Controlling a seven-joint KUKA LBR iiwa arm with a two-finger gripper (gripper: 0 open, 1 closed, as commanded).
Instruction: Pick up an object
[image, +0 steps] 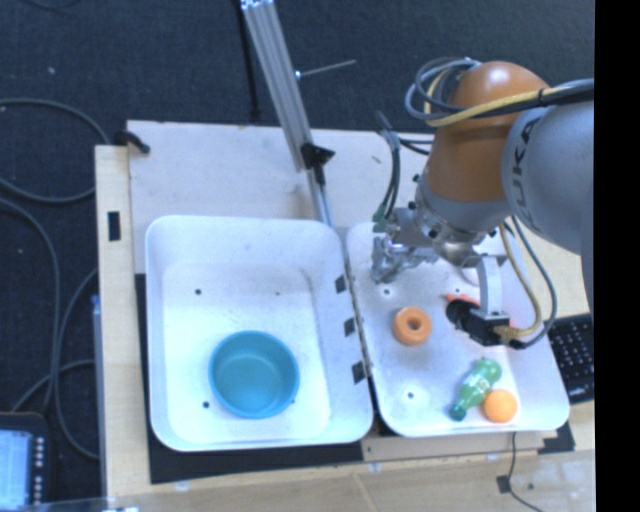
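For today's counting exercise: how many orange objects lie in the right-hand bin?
2. An orange ring lies near the middle of the right bin, and an orange ball sits at its near right corner beside a green bottle. The arm may hide others.

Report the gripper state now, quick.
Gripper: cannot be told; it hangs over the right bin near the orange ring, holding nothing visible.

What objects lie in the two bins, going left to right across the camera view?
Round blue plastic bowl → orange ring-shaped doughnut toy → green plastic bottle → small orange ball.
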